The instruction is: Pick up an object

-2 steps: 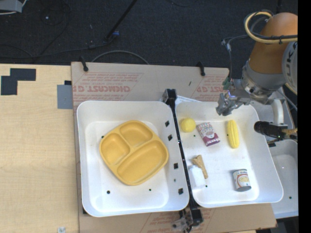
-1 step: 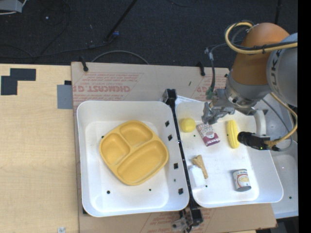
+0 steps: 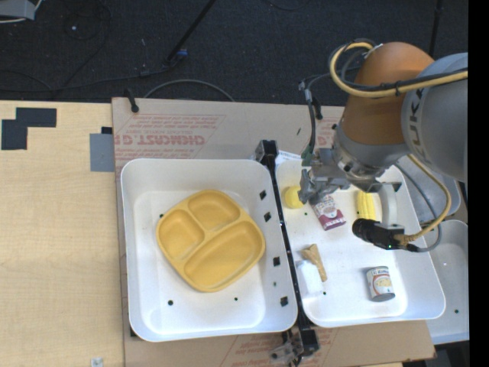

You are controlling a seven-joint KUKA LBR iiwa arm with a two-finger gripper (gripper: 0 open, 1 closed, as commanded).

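Above the right-hand shallow white bin [image 3: 428,300] we see the pincer [image 3: 315,188] low over a small maroon-and-white packet [image 3: 330,214]; we cannot tell its state. Just left of the packet lies a round yellow object [image 3: 292,197]. We judge the crowding risky: a descent could nudge the packet aside or catch both, leaving nothing secured.
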